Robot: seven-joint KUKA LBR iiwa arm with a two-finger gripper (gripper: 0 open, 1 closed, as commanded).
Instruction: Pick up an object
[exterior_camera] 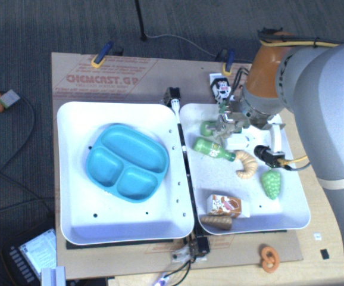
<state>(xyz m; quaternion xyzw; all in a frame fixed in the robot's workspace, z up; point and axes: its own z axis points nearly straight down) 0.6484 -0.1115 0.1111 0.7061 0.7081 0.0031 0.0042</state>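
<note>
My gripper (224,128) hangs low over the back left part of the right bin (291,219). Directly in front of it a green bottle (212,148) lies on its side, and a smaller green thing (207,127) shows at the gripper's left. A tan croissant (247,163) lies to the right of the bottle, with a green bunch of grapes (272,183) beyond it. Near the bin's front edge are a brown and white carton (224,205) and a brown roll (216,221). Nothing shows in the gripper's hold.
The left bin (77,219) holds a blue divided plate (127,161). A black-handled tool (174,100) lies on the rim between the bins. On the bench, a small black and white figure (221,88) stands behind the right bin and an orange ring (269,257) lies in front.
</note>
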